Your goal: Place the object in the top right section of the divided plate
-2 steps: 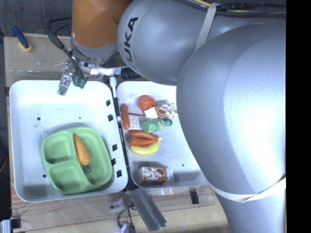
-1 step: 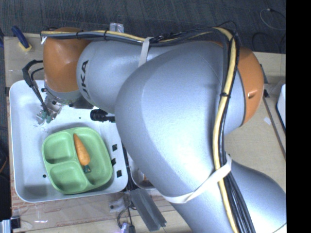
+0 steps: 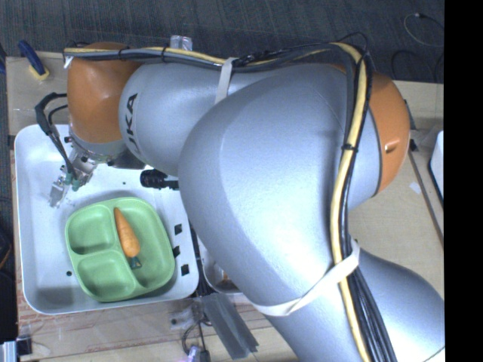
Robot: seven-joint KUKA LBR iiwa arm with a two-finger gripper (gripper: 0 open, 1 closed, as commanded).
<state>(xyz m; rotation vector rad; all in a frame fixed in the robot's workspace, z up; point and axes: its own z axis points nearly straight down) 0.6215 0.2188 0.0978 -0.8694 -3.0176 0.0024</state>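
A green divided plate (image 3: 90, 236) sits in the left white bin (image 3: 34, 225), toward its front. An orange carrot (image 3: 126, 234) with a dark stem end lies on the plate. It runs lengthwise along the ridge that bounds the plate's right-hand section, its tip pointing to the plate's far rim. My gripper (image 3: 66, 181) hangs over the bin floor just beyond the plate's far-left rim. It is apart from the carrot and nothing shows in it. The gripper is small and partly hidden under the orange wrist band (image 3: 94, 96).
The grey arm (image 3: 287, 187) covers the middle and right of the view and hides the right bin. A blue-handled tool (image 3: 32, 57) lies on the bench at the far left. Bare bin floor shows left of and in front of the plate.
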